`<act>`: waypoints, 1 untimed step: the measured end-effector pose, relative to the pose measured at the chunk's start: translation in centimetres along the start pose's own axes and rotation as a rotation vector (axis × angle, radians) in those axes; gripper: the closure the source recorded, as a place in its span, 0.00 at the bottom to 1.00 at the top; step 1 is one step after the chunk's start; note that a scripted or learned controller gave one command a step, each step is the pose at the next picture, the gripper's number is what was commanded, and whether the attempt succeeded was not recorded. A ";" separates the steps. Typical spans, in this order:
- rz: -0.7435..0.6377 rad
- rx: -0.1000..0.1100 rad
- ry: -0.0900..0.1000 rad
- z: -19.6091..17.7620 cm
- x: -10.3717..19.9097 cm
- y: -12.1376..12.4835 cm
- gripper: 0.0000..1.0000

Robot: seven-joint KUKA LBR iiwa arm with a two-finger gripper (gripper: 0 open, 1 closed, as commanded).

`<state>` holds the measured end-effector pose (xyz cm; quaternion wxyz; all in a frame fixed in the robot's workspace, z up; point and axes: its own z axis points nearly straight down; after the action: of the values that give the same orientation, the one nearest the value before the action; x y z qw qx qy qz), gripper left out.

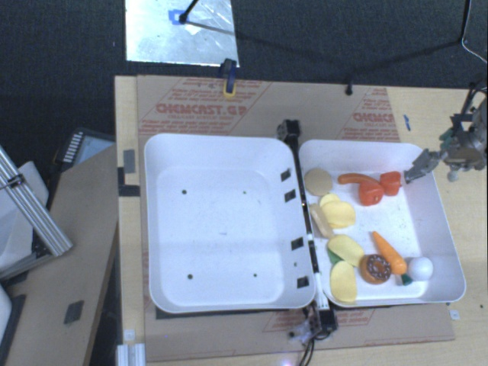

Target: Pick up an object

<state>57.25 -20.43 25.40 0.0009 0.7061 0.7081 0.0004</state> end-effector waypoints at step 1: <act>0.000 -0.012 -0.005 15.3 2.1 5.7 0.00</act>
<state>62.93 -18.31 10.08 0.0070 0.7060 0.7082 0.0030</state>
